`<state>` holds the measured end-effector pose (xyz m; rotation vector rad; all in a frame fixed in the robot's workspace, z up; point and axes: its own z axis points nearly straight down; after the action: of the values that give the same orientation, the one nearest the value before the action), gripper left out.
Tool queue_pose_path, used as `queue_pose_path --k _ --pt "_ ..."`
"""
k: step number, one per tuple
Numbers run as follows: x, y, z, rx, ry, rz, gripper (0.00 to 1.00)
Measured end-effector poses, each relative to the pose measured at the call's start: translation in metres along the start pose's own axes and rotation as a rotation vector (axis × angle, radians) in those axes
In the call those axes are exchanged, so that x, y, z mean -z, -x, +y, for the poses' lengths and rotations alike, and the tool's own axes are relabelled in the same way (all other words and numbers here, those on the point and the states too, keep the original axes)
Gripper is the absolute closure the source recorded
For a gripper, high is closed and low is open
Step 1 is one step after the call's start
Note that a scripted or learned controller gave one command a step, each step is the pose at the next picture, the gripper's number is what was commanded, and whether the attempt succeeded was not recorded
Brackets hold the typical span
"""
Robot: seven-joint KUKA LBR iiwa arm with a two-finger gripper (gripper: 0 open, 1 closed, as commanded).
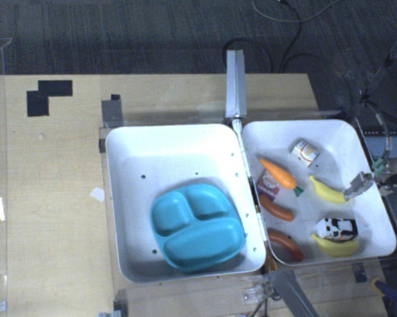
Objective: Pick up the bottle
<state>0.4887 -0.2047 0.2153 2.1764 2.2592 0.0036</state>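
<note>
Gripper (358, 185) sits at the right bin's (344, 131) right edge; jaw state cannot be told. Bottle (305, 152) lies apart.

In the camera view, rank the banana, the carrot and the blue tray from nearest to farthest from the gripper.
1. Banana, right bin, just left of the gripper.
2. Carrot, right bin, toward the divider.
3. Blue tray, left bin.

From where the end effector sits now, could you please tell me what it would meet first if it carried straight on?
Probably the banana: the end effector points left across the right bin toward it. Depth is unclear, so it might pass above.
</note>
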Motion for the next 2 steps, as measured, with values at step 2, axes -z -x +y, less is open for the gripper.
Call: queue_pose_path --k 2 --pt "0.0 0.001 0.0 0.005 0.001 -0.001 0.0"
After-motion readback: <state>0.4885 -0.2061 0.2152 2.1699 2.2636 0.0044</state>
